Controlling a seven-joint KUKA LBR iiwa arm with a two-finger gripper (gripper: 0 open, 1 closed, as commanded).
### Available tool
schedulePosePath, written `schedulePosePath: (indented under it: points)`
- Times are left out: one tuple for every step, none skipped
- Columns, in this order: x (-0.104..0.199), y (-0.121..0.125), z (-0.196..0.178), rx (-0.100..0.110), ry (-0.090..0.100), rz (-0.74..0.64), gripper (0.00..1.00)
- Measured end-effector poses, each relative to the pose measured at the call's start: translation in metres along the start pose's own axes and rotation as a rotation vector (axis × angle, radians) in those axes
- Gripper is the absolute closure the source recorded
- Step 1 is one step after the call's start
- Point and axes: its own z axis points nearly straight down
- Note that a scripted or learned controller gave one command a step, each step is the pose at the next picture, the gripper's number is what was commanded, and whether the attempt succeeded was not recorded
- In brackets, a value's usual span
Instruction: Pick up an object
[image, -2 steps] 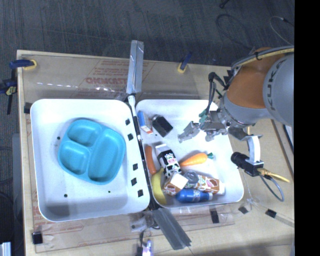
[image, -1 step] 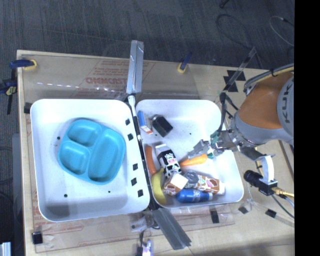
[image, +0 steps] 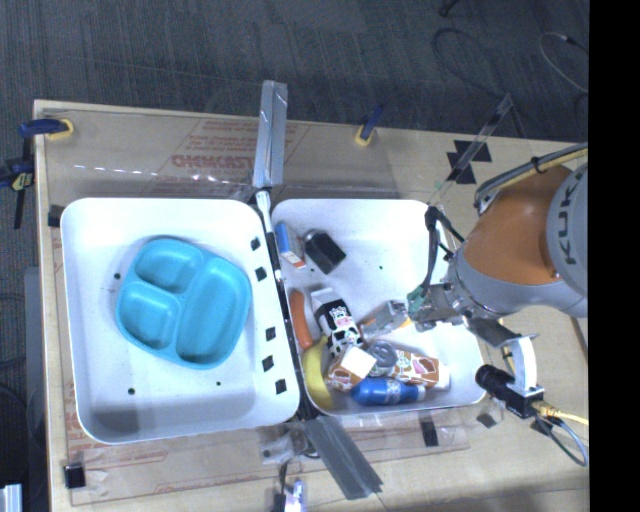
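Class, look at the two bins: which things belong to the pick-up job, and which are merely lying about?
Belonging to the job:
- pincer, low over the right bin
- clutter there: blue bottle, black block, orange stick, cow-patterned carton, printed packet

Just lying about:
- blue divided tray in the left bin
- blue clamp at the bench corner

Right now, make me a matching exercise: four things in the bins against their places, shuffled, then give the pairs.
Things:
1. blue divided tray
2. black block
3. blue bottle
4. orange carrot-like stick

Places:
A. near edge of the right bin
B. left bin
C. far part of the right bin
D. along the right bin's left wall

Pairs: 1-B, 2-C, 3-A, 4-D
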Motion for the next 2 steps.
schedulePosePath:
  points:
    - [-0.027, 0.042, 0.082, -0.027, -0.007, 0.033, 0.00]
    - [-0.026, 0.017, 0.089, -0.041, -0.014, -0.110, 0.00]
